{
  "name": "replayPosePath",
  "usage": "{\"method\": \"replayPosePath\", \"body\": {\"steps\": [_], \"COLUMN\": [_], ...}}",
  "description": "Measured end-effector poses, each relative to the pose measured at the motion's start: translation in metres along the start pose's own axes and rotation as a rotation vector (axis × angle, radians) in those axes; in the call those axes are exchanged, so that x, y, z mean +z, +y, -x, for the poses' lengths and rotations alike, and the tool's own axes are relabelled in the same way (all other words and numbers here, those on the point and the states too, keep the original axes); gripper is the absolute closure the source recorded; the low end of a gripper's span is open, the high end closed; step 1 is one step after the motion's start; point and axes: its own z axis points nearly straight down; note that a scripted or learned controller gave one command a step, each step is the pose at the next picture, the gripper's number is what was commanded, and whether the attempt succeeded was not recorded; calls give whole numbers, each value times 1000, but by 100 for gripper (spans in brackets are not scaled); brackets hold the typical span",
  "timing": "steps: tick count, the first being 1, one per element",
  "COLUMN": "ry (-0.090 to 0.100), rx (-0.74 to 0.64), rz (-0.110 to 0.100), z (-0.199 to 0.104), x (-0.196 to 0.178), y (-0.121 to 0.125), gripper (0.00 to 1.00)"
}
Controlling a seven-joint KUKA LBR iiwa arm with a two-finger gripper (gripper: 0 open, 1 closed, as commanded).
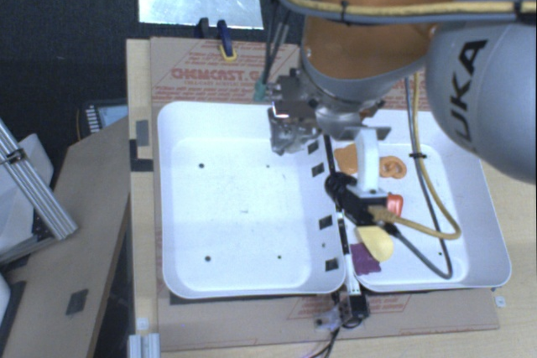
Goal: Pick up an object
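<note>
- The tool (293, 136) hangs over the left bin's (235, 205) far right corner, by the divider; I cannot tell its state.
- In the right bin (470, 222): an orange piece (392, 168) near the far side, a red piece (394, 203) mid-bin, a yellow object (377, 244) on a purple one (367, 261) at the near left corner.

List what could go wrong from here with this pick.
1. The objects in the right bin are bunched near the divider: a yellow piece lies against a purple piece, so a grab may catch both or push one away.
2. The yellow cable hangs low over the right bin and could snag or drag the small red piece.
3. The arm hides part of that bin from the camera, so a missed grasp may go unnoticed.
</note>
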Motion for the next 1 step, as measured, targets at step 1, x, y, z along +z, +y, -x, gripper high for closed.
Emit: {"method": "replayPosePath", "body": {"steps": [1], "ry": [8], "rx": [0], "rz": [17], "z": [-37], "x": [-102], "y": [-20], "gripper": [100]}}
